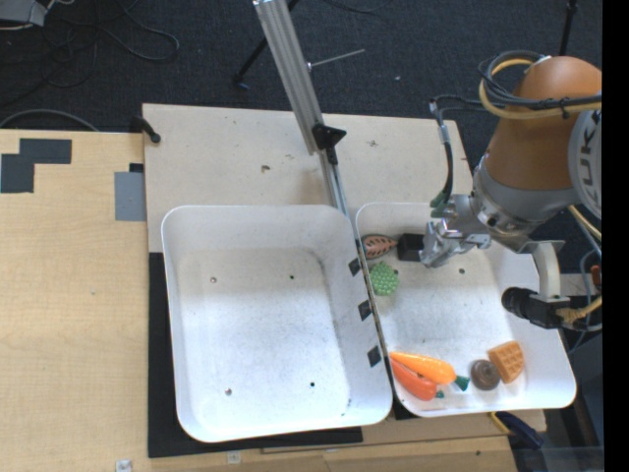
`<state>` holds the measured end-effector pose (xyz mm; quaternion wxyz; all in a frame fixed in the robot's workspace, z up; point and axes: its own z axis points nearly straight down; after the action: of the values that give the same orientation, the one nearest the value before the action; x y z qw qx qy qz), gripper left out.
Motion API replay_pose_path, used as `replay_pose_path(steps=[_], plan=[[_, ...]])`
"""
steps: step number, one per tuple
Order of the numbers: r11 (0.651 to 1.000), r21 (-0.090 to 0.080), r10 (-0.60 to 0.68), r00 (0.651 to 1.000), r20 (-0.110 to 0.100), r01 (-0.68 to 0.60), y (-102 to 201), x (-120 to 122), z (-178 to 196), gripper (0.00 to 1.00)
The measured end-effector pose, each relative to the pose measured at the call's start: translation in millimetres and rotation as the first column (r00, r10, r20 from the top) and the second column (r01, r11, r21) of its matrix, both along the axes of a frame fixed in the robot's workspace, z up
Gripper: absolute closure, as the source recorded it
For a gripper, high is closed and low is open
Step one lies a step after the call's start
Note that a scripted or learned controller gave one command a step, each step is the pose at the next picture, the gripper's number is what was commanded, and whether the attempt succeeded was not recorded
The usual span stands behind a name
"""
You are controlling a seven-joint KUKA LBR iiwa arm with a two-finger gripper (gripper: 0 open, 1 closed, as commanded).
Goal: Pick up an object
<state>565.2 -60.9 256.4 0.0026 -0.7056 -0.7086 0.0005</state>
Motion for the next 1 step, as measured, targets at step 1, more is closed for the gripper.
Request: replay_pose_path(steps=[1], plan=[[1.000,0.000,-0.001,1.000,-0.001,0.001,46.1,-10.2,1.1,1.00]])
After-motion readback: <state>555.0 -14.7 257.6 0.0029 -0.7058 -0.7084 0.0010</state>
